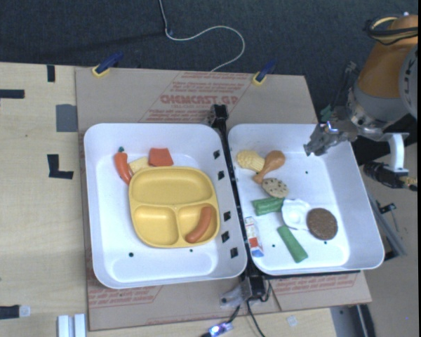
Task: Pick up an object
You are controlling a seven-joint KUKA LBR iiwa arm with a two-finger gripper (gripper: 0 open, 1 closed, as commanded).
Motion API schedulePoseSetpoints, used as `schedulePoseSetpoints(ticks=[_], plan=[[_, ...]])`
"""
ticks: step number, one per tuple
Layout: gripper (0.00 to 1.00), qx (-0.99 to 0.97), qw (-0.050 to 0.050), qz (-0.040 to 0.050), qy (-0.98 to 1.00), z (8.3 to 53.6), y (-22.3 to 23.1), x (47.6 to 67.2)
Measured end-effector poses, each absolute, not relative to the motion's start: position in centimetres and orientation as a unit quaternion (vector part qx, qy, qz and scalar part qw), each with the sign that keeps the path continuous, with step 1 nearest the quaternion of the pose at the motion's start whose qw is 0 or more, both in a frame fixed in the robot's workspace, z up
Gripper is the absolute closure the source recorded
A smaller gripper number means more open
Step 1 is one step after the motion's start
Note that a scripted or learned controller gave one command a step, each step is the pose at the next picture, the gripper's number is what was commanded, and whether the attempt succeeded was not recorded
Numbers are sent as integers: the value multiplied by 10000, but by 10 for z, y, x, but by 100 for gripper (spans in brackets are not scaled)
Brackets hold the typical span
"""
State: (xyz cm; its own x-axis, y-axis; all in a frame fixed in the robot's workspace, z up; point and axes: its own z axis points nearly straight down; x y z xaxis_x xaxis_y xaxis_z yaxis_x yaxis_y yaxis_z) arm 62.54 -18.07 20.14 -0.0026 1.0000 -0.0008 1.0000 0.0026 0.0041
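Plastic toy food lies clustered in the left half of the right bin (358,188): a bumpy yellow corn piece (250,161), a tan drumstick (269,164), a speckled cookie (274,187), two green sticks (268,205), a white fried egg (294,211) and a round brown patty (323,223), leaving bare white floor toward the far right wall. Above that bin's far right corner hangs the gripper (317,146), nothing between its fingers, though whether they are apart or together I cannot tell. Smooth and yellow, a divided plate (170,192) in the left bin (98,188) holds a sausage (202,224), with a carrot (122,166) and an orange block (160,157) just beyond its rim.
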Motion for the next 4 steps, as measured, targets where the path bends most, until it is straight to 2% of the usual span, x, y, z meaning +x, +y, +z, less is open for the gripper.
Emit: schedulePoseSetpoints(ticks=[1, 3, 4], plan=[[100, 7066, 6, 4, 7076, 226, -180, 626], [100, 7045, -12, 4, 7097, 242, -70, 619], [100, 7049, -16, -8, 7093, 223, -15, 617]])
